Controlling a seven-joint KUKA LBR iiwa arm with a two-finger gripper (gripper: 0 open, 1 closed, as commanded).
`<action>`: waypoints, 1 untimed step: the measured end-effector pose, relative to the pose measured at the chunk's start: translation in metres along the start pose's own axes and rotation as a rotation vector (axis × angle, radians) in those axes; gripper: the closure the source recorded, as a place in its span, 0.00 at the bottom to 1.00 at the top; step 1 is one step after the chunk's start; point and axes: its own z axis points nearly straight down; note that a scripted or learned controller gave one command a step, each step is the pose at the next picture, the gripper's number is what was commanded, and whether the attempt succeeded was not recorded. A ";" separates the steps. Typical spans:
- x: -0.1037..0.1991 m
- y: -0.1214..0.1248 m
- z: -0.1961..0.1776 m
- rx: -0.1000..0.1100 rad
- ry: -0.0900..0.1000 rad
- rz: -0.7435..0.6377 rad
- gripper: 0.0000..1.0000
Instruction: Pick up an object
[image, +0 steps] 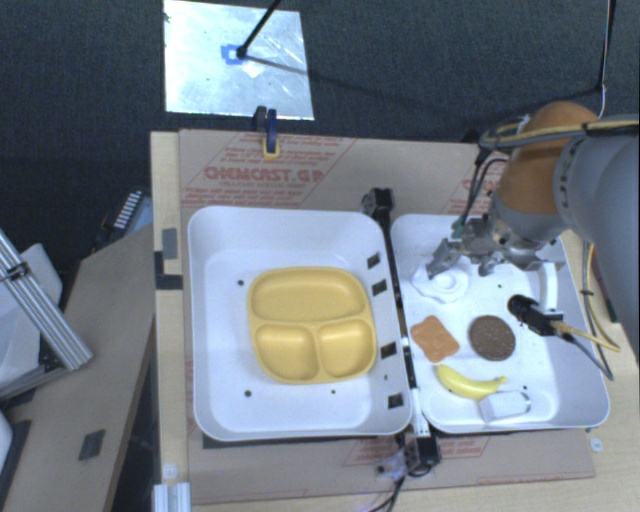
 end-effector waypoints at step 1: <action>-0.001 0.002 -0.014 -0.007 -0.002 0.000 1.00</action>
